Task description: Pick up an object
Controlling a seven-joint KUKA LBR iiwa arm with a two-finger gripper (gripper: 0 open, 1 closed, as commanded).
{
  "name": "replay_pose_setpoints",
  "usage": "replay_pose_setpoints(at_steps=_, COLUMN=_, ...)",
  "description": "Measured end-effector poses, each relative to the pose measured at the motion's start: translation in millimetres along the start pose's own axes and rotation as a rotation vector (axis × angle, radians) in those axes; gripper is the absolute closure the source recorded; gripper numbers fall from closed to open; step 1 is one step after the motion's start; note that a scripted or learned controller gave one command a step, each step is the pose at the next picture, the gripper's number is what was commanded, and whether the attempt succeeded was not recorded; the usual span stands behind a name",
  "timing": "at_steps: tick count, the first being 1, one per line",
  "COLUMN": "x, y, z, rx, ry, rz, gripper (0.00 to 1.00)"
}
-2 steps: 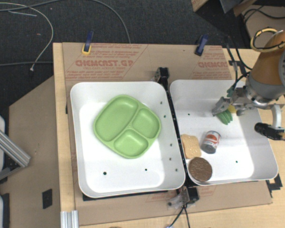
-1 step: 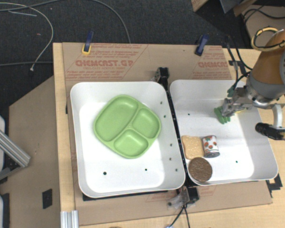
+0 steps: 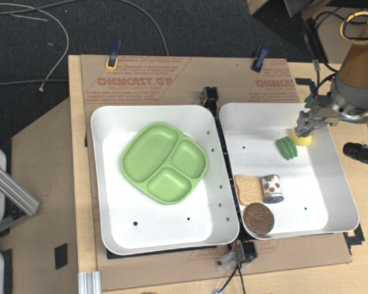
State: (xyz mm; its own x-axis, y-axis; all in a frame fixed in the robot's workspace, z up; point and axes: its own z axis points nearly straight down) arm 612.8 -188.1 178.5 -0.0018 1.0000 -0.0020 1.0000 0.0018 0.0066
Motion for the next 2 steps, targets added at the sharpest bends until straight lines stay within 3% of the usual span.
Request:
replay_pose_setpoints(at_steps=1, x=10, y=2, z=-58, rx=-0.002, ry=0.000, rz=0.000, gripper=1.00)
replay_pose_setpoints(at_steps=2, x=10, y=3, z=-74, rx=0.003, ry=0.001, rz=0.001, gripper=1.00)
